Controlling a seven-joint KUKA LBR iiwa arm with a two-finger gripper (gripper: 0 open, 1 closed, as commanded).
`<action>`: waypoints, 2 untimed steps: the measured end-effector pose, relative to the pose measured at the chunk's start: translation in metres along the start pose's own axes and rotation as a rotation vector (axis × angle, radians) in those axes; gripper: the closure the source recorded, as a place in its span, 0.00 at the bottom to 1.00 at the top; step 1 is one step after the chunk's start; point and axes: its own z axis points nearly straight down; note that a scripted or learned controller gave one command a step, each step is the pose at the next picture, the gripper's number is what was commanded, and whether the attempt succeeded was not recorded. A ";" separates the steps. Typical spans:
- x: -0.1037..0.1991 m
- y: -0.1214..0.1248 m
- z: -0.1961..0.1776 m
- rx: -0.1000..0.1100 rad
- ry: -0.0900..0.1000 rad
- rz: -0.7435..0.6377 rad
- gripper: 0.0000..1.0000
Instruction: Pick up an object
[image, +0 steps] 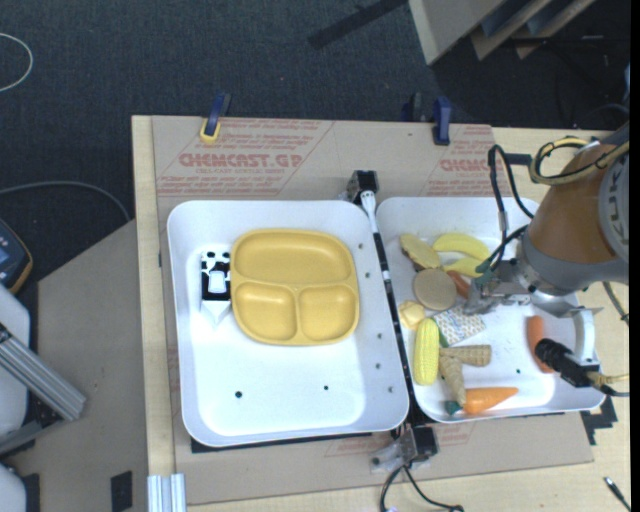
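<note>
The right white bin (520, 215) holds several toy foods: a yellow banana (460, 245), a round tan disc (435, 290), a corn cob (426, 350), a carrot (490, 399), a tan waffle piece (467, 356) and a speckled packet (458, 326). My gripper (483, 293) reaches down into this bin from the right. It sits just right of the tan disc and above the speckled packet. The grey wrist and orange band (565, 215) hide what lies directly under it.
The left white bin (200, 380) carries a yellow three-compartment plate (295, 285) and a small black-and-white item (215, 277). A small orange piece (537, 330) lies near the right bin's right wall. Cables (500, 180) loop over the arm.
</note>
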 end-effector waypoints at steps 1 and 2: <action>0.002 0.003 -0.043 0.010 -0.001 -0.003 1.00; 0.007 0.006 -0.087 0.008 -0.001 -0.003 1.00</action>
